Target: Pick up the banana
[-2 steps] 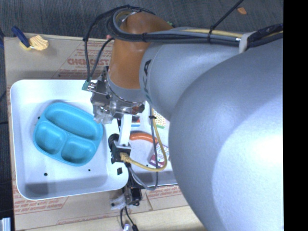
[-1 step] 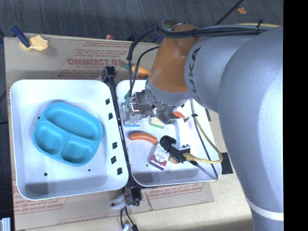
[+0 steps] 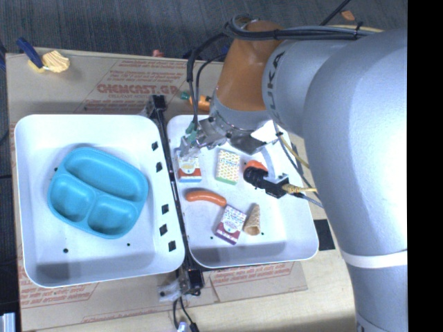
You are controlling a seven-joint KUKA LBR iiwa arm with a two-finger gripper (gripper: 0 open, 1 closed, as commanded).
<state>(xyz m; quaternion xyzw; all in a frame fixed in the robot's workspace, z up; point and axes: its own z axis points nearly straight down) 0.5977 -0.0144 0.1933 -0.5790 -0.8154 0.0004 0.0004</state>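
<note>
My gripper (image 3: pixel 190 144) hangs low over the back left corner of the right bin (image 3: pixel 299 244), just above a small white and orange box (image 3: pixel 189 169). Nothing can be made out between its tips from this angle. The grey arm with its orange band (image 3: pixel 243 68) reaches in from the right and hides the back and right side of that bin. No yellow banana shape can be made out among the items that lie in the open.
The right bin also holds a patterned card box (image 3: pixel 227 166), a small orange-red item (image 3: pixel 255 164), an orange sausage (image 3: pixel 205 197), a purple box (image 3: pixel 230 225) and an ice-cream cone (image 3: pixel 252 220). A blue divided plate (image 3: pixel 98 189) lies in the left bin (image 3: pixel 28 206). A yellow and blue item (image 3: pixel 50 61) lies outside, back left.
</note>
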